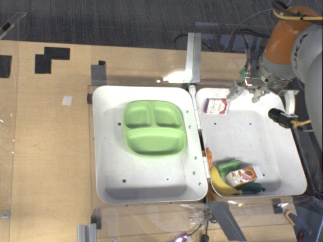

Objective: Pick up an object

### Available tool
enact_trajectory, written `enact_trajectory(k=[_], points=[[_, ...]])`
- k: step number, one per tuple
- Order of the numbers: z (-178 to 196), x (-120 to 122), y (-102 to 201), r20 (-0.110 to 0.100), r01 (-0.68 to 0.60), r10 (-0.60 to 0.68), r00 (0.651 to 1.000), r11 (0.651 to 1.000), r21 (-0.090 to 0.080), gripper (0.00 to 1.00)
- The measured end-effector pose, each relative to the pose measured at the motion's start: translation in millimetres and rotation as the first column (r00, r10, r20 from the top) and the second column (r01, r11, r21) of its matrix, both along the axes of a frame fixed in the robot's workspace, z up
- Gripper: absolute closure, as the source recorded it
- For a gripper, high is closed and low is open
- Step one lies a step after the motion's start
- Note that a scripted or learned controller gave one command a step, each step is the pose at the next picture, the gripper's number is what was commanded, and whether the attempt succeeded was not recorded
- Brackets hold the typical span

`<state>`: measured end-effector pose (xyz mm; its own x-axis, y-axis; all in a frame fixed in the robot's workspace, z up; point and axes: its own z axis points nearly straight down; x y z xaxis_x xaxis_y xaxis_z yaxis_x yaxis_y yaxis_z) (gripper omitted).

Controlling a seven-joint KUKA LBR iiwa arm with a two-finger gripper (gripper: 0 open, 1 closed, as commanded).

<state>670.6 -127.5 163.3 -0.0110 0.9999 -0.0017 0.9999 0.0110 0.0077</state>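
dark grey carpet runs behind a pale wooden counter (pixel 45 150) that carries two shallow white bins side by side.

my tool (pixel 246 91) hangs over the far edge of the right white bin (pixel 262 135), under my grey arm with its orange band (pixel 282 39), and i cannot tell how it is set. a small white carton with a red and pink label (pixel 216 106) lies just beside it in the far left corner of that bin. at the near left corner, a yellow banana (pixel 220 183), a small green bottle (pixel 229 165), and a white and orange carton (pixel 243 176) huddle together, touching. the left white bin (pixel 108 180) holds a light green plastic tray with three compartments (pixel 153 127), lying flat toward the far side.
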Motion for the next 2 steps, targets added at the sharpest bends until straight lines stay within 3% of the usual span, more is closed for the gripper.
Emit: enact_trajectory(k=[1, 2], points=[[-73, -2, 16, -0.013, -0.113, 0.113, 0.994, 0.994, 0.000, 0.00], [-72, -73, -18, 0.004, -0.334, 0.334, 0.943, 0.943, -0.006, 0.00]])
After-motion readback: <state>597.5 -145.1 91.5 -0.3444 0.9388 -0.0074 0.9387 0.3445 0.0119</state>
